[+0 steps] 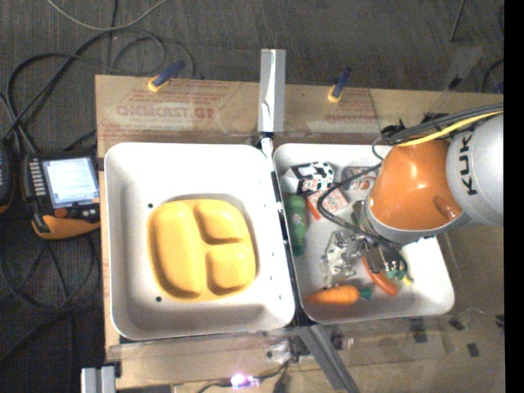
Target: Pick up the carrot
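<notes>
The carrot [334,296], orange with a green tip at its right end, lies on its side near the front wall of the right bin [434,297]. My gripper [345,256] hangs over the middle of that bin, just behind and above the carrot and apart from it. The grey arm with its orange band comes in from the right and covers the bin's right part. Nothing shows held in the gripper.
A second orange-red piece [382,284] lies right of the carrot, partly under the wrist. A green bottle [295,220] lies along the right bin's left wall, with a black-and-white toy [314,174] behind it. The left bin [123,244] holds a yellow divided tray [203,246].
</notes>
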Action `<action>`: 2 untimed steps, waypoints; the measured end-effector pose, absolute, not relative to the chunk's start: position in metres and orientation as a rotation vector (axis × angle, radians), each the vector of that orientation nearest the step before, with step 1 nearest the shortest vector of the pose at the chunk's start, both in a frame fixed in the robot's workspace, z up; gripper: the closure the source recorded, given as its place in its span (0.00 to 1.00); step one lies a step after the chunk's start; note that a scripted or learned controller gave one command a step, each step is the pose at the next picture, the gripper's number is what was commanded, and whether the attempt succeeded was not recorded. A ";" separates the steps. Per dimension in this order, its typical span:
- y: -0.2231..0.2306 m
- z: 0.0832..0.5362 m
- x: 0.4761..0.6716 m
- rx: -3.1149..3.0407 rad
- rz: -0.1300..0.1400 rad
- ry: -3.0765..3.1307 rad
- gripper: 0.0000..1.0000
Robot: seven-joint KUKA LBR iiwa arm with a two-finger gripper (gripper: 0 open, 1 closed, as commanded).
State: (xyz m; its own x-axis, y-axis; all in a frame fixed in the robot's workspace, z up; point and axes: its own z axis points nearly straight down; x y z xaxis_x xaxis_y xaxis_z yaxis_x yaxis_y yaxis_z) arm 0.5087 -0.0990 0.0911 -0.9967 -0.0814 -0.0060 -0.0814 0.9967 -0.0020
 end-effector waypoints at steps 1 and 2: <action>-0.031 0.182 0.491 0.010 0.004 3.143 1.00; -0.030 0.181 0.485 0.546 0.001 3.097 1.00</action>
